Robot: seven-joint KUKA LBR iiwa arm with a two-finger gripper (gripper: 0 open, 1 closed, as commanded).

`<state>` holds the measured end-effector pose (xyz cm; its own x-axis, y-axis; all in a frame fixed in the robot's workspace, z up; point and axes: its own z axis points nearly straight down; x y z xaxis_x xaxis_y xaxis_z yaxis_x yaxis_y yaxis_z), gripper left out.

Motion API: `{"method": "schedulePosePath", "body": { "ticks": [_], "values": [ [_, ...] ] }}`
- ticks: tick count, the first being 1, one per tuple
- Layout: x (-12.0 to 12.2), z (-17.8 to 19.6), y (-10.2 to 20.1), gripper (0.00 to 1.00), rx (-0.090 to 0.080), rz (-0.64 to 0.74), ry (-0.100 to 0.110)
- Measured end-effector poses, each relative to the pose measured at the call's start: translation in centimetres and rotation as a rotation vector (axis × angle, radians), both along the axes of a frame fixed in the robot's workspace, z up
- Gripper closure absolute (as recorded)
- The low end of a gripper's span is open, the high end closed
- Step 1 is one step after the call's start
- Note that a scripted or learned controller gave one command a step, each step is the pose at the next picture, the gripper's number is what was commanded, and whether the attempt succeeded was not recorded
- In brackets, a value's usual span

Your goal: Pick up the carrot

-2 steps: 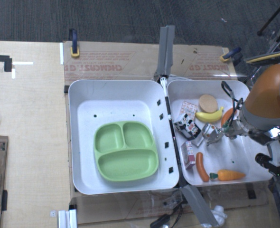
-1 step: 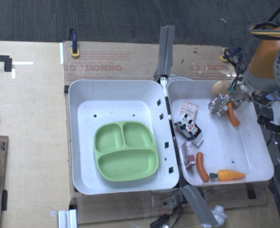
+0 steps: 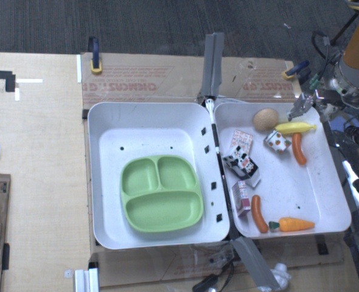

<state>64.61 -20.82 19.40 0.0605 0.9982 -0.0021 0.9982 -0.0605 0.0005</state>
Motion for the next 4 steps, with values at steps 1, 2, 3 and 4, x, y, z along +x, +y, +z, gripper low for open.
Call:
{"method": "schedulePosePath", "body": {
  "ticks": [1,2,3,4],
  "values": [
    [1.3,11.7,4.2,0.0,0.0,0.173,0.0],
    [-5.0,-0.4,12.4,0.0,0.002,0.09,0.004],
    [-9.4,-7.5,9.9,0.0,0.001,-0.308,-0.008],
    [-9.4,-6.7,9.8,1.0,0.001,-0.31,-0.006]
  ]
}}
